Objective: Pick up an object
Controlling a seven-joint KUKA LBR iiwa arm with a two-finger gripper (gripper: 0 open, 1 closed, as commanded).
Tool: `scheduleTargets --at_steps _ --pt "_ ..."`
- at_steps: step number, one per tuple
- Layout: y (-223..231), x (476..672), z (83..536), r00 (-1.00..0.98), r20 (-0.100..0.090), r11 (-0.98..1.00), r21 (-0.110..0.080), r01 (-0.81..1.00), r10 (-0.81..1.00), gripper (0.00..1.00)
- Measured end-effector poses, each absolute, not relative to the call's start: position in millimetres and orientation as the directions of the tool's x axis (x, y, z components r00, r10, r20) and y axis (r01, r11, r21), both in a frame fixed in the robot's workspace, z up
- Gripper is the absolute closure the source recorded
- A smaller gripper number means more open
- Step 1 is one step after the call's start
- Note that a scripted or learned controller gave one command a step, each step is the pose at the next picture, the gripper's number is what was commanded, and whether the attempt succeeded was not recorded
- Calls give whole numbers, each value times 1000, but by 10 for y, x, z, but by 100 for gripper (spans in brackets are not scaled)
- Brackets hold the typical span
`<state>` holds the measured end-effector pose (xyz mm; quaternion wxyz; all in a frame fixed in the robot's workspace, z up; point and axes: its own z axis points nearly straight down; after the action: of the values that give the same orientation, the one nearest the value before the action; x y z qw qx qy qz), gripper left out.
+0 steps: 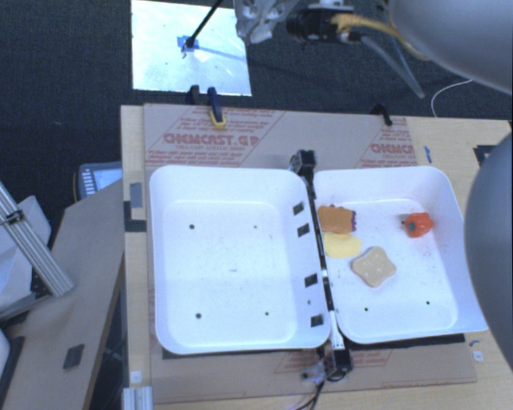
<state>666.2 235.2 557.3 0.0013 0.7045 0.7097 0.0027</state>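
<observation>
Toast slice (373, 267) lies unobstructed; tool (260, 20) partly cropped.

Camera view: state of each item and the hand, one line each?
Orange-brown block: in right bin, by the divider, lying flat.
Yellow slice: flat, touching the block's near edge.
Tan bread slice: flat on bin floor, free.
Orange-red piece: lying apart from the others.
Left bin: holds no items.
Hand: raised beyond the bins, fingers unclear.
</observation>
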Motion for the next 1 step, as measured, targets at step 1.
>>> scheduleTargets --at_steps 1 --pt "1401 6177 4777 7 -3 -7 -8 1000 1000 100"
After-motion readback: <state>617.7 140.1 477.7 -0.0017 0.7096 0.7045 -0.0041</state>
